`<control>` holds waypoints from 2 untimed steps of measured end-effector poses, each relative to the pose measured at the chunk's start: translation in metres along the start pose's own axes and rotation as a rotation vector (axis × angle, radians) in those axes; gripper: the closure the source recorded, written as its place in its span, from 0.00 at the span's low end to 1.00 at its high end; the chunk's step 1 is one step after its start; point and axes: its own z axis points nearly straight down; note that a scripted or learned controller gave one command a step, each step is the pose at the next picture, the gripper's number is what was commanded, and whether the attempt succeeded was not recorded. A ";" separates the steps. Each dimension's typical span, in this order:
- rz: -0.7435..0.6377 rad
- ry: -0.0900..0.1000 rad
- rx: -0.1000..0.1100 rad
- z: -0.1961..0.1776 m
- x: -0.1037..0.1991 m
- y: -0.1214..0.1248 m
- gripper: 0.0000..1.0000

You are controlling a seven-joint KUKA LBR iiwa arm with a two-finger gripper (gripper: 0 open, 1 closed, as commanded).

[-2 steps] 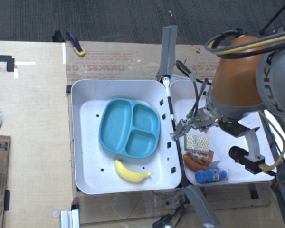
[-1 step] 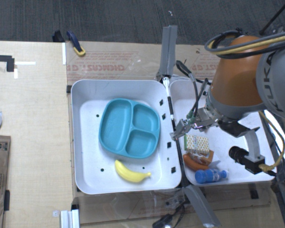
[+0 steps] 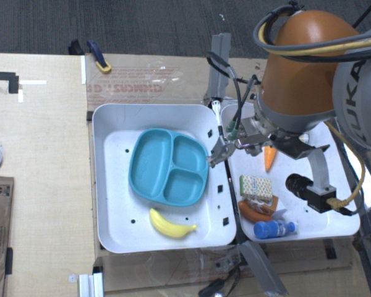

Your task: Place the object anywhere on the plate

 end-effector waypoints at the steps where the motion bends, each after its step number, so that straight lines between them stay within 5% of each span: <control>1: -0.002 -0.003 0.003 -0.008 -0.001 0.001 1.00; 2: -0.195 0.000 0.003 0.070 0.067 0.023 1.00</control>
